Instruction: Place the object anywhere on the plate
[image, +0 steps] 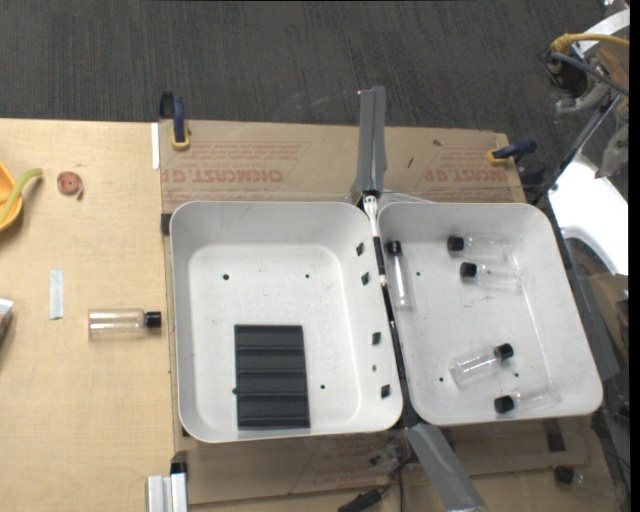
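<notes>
Evidently nothing is picked yet: five small clear bottles, like one (478, 364) near the right bin's (560, 250) front edge, lie there, while the dark plate (270, 376) sits at the left bin's (185, 300) front. Next comes a reach in for a bottle; I cannot tell the claw's state.

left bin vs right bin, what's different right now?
Contents: the left bin holds one dark ribbed plate lying flat near its front edge; the right bin holds several clear bottles with black caps, such as one toward the front.
Spread: the left bin's single item sits in one spot; the right bin's bottles are scattered, one against the wall by the divider.
Shared: both are shallow, white, rounded bins, set side by side.
</notes>
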